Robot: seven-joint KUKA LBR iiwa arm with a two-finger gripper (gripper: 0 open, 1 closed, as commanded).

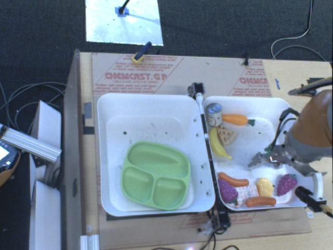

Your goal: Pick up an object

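Toy foods in right bin (270, 108): carrot (235, 120), banana (218, 145), sausage (234, 180), corn (265, 186), grapes (285, 184).

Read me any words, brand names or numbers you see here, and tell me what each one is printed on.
"CHEMCAST GP": red print on the brown sheet under the bins, left part.
"CHEMC...": same print repeated at the right, slanted and cut off by the right bin.
Can label: too small to read.
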